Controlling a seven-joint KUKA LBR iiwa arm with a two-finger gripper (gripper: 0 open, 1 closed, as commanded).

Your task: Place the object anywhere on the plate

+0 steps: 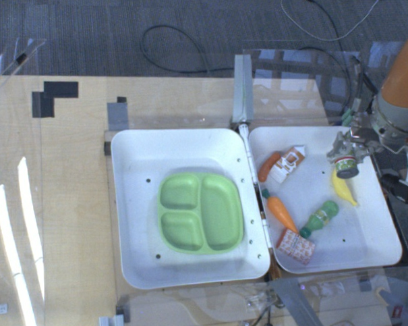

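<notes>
Hand (346, 161) hovers over right bin (390, 252), just above banana (345, 187), which lies lengthwise toward near-right; finger state cannot be told. Green plate (199, 212) sits well left.

Robotics lab, wooden bench (57, 199), 2 white bins (134, 196), loose cables (178, 42)

The desk (65, 219) was pale wood, lying under the camera at a slant. 2 shallow white bins sat directly on it, side by side and touching along their inner rims: the left bin (134, 196) and the right bin (383, 242). 2 black patches (52, 96) marked the wood near the far left corner. A grey block (118, 115) stood just beyond the left bin's far corner. Black cables (178, 45) trailed over the dark floor (117, 27) beyond the desk.
</notes>
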